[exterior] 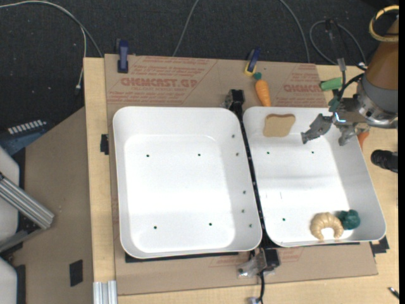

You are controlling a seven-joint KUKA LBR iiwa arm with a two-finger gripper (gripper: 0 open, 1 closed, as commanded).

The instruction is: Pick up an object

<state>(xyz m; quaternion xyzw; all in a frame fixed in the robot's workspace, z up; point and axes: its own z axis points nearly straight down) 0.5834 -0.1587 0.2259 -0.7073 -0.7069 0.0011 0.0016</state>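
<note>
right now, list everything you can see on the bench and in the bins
bins: 2, white, side by side on the board; left bin, right bin
toast slice: 1, tan, far end of right bin
croissant: 1, pale beige, near right corner of right bin
green toy: 1, dark green, touching the croissant's right side
carrot: 1, orange with green top, on the board behind the bins
clamps: 2, blue, far edge of board; one, other
claw: 1, grey, fingers spread, nothing between them, above far right of right bin

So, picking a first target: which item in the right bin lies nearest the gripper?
The flat tan slice at the bin's far edge; the croissant and green piece sit at the near corner.
</note>
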